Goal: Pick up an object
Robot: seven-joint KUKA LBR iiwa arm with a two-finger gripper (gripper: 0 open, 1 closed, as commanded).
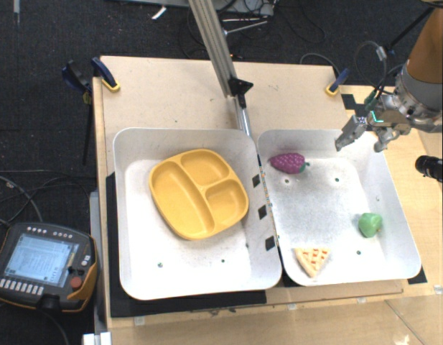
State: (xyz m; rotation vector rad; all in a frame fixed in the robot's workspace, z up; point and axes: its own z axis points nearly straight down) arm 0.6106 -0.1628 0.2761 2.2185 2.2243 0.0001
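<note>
My gripper [363, 139] hangs spread, nothing held, at the right bin's [393, 192] one o'clock; purple fruit [288, 163] may roll if nudged.

The right bin [393, 214] has much free floor in its middle; around that middle lie a purple fruit [288, 163], a green toy [370, 224] and a waffle piece [311, 260].

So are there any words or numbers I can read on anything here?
No text can be read anywhere in this picture.
Grey handheld control pendant with a lit screen: the screen and buttons are too small and blurred to read.
Yellow plastic divided plate, purple toy grape bunch, green toy fruit, waffle-patterned toy wedge: no writing visible.
</note>
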